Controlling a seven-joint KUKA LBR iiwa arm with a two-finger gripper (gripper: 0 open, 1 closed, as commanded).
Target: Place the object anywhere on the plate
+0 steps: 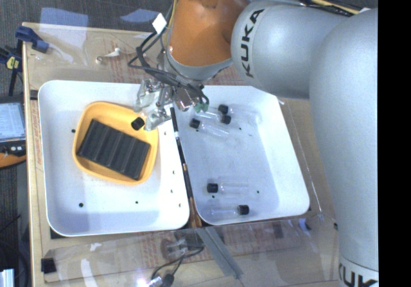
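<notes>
Plate [87, 122]: yellow, in left bin [54, 208], dark ridged insert [115, 147] on it. Gripper [149, 109] over plate's right rim, near divide between bins. Small black-capped vial [137, 123] at its fingertips, above plate's upper right edge; fingers pinch vial, as far as view shows. Right of plate, right bin [292, 170]: four more vials [218, 187] scattered.

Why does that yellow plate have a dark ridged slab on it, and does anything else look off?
The yellow plate sits askew in the left bin, with the dark ridged slab lying on it. Small clear vials lie scattered in the right bin. Nothing looks broken.
</notes>
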